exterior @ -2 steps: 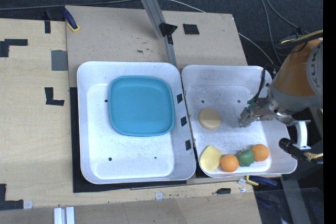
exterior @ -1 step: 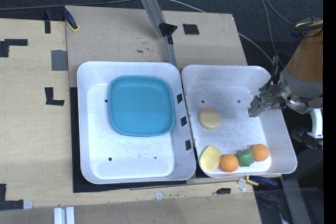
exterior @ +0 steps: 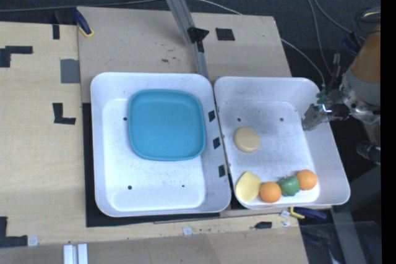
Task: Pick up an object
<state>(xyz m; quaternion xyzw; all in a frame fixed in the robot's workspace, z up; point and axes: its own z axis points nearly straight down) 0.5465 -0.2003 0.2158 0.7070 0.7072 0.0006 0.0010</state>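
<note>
Pale wood forms the surface (exterior: 37, 133), with two white bins side by side on it. A blue plate (exterior: 166, 123) lies flat in the left bin (exterior: 105, 145). The right bin (exterior: 322, 151) holds a round beige piece (exterior: 247, 139) near its middle, with no clear long axis, and along the near wall a yellow piece (exterior: 247, 186), two oranges (exterior: 270, 191) and a green piece (exterior: 289, 185) in a row running left to right. The tool (exterior: 314, 113) sits at the right bin's right rim, holding nothing visible; how far open it is I cannot tell.
</note>
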